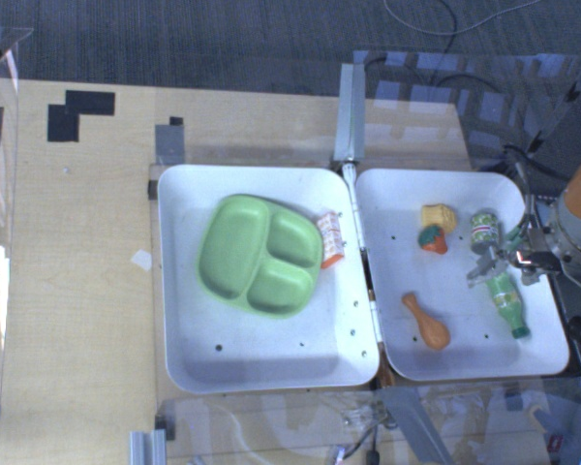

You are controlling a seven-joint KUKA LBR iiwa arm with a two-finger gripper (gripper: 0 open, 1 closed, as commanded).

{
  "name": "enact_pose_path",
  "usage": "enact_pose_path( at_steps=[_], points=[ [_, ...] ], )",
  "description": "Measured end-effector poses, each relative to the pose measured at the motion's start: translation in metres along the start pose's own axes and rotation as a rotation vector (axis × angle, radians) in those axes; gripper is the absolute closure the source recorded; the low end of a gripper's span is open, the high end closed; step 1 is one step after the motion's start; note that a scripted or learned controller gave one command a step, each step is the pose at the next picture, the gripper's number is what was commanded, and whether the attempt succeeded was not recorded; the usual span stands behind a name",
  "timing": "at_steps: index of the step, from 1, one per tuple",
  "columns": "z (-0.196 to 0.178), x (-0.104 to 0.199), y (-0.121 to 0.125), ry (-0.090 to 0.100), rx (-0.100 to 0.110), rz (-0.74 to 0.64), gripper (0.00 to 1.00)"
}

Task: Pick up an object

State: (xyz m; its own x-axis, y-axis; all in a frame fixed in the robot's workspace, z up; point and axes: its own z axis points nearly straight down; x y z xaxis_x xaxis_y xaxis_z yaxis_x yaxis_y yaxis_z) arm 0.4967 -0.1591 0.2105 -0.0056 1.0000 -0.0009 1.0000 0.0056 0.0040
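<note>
The right bin (465, 361) holds several small objects. A yellow block (439, 216) lies by a red and green strawberry toy (432, 240). Near the front is a brown drumstick toy (425, 321). A small green can (482, 228) and a green bottle (508, 305) lie at the right side. My gripper (501, 260) reaches in from the right, low over the bin between the can and the bottle's upper end. The gripper partly covers the top of the bottle.
The left bin (261, 361) holds a green divided plate (259, 255), with a small white and orange packet (330, 236) at its right edge. A metal divider (349, 114) runs behind the bins. Black tape marks (77, 112) sit on the wooden bench at the far left.
</note>
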Motion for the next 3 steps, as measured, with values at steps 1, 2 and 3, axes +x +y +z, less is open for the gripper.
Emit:
enact_pose_path(
  at_steps=[1, 2, 3],
  points=[
    [0.113, -0.037, 0.016, -0.001, -0.003, -0.074, 0.00],
    [0.102, -0.037, 0.018, -0.002, -0.008, -0.076, 1.00],
    [0.007, 0.012, 0.043, -0.001, -0.003, -0.068, 1.00]
  ],
)
